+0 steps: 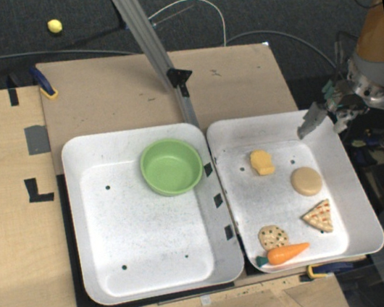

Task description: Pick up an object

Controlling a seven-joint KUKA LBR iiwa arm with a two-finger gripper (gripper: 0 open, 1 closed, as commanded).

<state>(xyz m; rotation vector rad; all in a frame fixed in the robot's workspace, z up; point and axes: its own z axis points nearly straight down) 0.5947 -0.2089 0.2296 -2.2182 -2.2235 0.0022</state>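
Note:
The right bin [340,160] holds a yellow chunk [261,162], a round tan bun [306,181], a pizza slice [319,217], a speckled cookie [272,236] and an orange carrot [289,252]. A green bowl [171,166] sits in the left bin [94,203] at its back right. My gripper [315,120] hovers over the right bin's back right corner, reaching in from the right, above and right of the bun. Nothing lies between it and the bin floor that I can make out.
A slanted metal pole [150,42] crosses the bench behind the bins and ends between them. A small yellow ball [55,25] lies on the dark floor at the far left. Cables trail behind the right bin.

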